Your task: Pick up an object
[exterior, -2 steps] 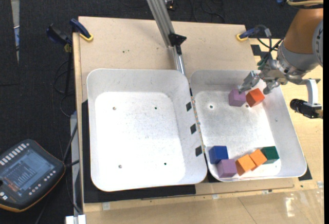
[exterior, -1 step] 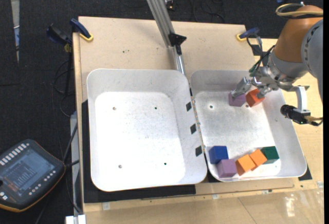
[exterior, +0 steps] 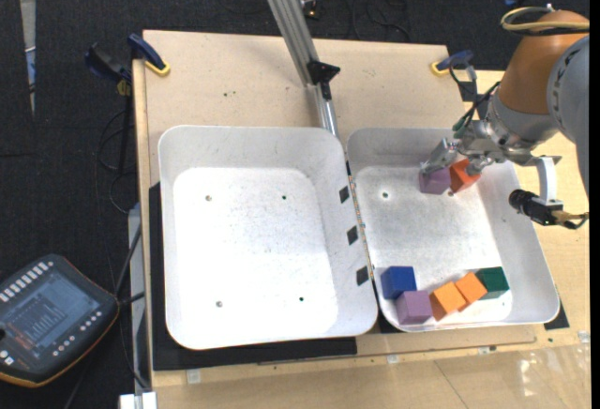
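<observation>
On the counter (exterior: 234, 69): two white bins side by side. Left bin (exterior: 187, 210) sits at 9 o'clock of centre. Right bin (exterior: 525, 266) at 3 o'clock carries all the blocks. Grey arm (exterior: 544, 83) with orange band comes in from 2 o'clock, over the right bin's far end. Claw (exterior: 457, 165) is low at that bin's 12 o'clock, with a purple block (exterior: 433, 179) and an orange-red block (exterior: 462, 176) right at its tip, touching each other. Can't tell if the claw is wide or narrow, or gripping either one. Near rim at 6 o'clock, a tight row: blue block (exterior: 398, 280), second purple block (exterior: 413, 306), orange block (exterior: 449, 297), green block (exterior: 492, 282).
</observation>
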Controlling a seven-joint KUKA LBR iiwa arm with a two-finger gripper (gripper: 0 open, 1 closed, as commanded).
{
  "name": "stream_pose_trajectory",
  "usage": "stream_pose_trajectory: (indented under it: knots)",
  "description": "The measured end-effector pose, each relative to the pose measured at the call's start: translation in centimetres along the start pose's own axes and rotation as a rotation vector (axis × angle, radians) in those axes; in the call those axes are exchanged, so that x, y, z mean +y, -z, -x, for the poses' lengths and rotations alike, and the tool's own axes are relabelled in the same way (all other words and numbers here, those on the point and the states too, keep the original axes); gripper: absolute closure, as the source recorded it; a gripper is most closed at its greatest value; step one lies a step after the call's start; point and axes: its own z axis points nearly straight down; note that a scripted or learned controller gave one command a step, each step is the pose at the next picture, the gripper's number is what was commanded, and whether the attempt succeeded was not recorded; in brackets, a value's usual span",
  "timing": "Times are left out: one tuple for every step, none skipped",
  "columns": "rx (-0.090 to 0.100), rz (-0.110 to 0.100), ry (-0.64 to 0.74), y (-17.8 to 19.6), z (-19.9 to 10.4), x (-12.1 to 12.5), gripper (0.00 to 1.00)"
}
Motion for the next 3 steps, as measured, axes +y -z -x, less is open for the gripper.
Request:
stream_pose_trajectory:
  knots:
    - [0.000,0.001,0.003,0.8,-0.1,0.1,1.00]
    - [0.004,-0.010,0.002,7.2,-0.4,0.0,1.00]
    - [0.004,-0.011,0.002,11.6,-0.5,0.1,1.00]
